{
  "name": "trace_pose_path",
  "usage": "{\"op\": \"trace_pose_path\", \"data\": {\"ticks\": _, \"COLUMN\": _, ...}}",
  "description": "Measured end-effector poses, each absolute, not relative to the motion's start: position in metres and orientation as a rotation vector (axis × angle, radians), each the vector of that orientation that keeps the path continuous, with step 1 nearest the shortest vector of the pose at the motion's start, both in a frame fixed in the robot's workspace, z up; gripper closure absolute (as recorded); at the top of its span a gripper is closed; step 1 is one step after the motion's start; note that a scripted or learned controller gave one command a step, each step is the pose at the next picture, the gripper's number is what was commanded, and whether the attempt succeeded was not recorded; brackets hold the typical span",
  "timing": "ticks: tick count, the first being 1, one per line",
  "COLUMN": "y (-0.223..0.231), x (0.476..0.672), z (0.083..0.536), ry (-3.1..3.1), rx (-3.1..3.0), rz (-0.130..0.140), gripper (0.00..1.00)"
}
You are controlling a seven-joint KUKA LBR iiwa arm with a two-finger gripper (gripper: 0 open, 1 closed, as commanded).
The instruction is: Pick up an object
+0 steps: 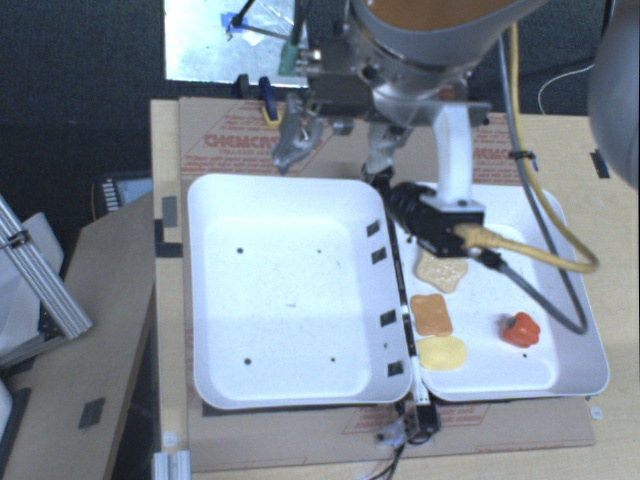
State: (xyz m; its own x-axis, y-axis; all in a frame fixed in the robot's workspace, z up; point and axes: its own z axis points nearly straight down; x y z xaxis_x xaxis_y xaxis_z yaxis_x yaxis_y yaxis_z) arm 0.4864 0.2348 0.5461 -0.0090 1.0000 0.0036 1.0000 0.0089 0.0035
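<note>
My gripper hangs over the far rim of the left bin, open, its two grey fingers spread wide with nothing between them. The right bin holds the objects: a tan cracker-shaped piece, an orange square piece, a yellow round piece and a small red piece. All of them lie to the right of and nearer than the gripper, apart from it.
A white bracket with a black unit and a yellow cable hangs from the wrist over the right bin's far left corner. A dividing wall with black clips separates the bins. Cardboard lies under both.
</note>
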Motion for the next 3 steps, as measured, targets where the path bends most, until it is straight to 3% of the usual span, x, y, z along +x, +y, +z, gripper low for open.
{"op": "trace_pose_path", "data": {"ticks": 3, "y": 0.2348, "x": 0.4864, "z": 0.5461, "ry": -2.231, "rx": -2.211, "rz": -0.008, "gripper": 0.00}}
